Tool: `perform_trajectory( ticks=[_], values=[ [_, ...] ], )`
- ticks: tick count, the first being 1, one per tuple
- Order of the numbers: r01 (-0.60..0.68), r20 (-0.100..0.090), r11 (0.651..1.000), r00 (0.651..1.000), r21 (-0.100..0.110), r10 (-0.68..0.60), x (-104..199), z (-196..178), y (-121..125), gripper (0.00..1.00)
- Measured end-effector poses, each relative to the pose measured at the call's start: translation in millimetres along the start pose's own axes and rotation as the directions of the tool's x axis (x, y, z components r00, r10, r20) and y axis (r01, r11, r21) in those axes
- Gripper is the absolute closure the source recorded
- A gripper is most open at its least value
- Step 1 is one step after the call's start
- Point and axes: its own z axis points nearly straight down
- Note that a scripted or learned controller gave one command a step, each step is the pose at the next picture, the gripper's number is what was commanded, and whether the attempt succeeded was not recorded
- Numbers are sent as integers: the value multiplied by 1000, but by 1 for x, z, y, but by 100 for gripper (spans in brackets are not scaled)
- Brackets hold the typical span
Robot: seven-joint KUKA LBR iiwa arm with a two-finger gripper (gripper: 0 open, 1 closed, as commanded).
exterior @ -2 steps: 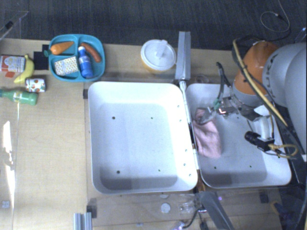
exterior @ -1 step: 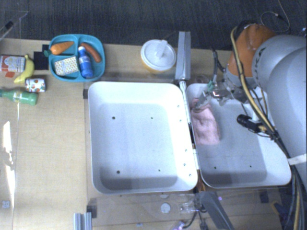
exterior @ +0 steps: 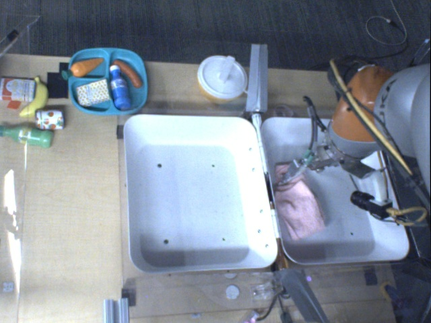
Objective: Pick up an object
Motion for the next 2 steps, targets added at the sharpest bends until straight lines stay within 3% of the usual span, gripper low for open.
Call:
perform_trajectory(
  ticks=[1,2],
  values=[
    [79,2,997,997,0,-79,-19,-1,-69,0],
    [217,2,976,976,-3,-217,-7,-1,-29,0]
  ],
)
